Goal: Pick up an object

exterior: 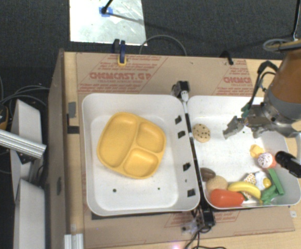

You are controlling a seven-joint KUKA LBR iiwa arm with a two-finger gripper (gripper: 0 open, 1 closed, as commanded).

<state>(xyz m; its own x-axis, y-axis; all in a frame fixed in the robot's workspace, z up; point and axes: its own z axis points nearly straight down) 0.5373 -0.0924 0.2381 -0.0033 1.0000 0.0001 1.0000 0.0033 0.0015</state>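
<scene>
Camera view puts the gripper [237, 126], jaws spread and empty, near a cookie [201, 133]: light, rigid, flat, best pinched across its edges.

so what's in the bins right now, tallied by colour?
Yellow: 2, the divided plate in the left bin and the banana in the right bin
Red: 1, the tomato-like piece
Green: 1, the green piece
Tan or brown: 2, the cookie and the bread roll
Total: 6, besides a few small mixed-colour pieces too jumbled to sort
</scene>
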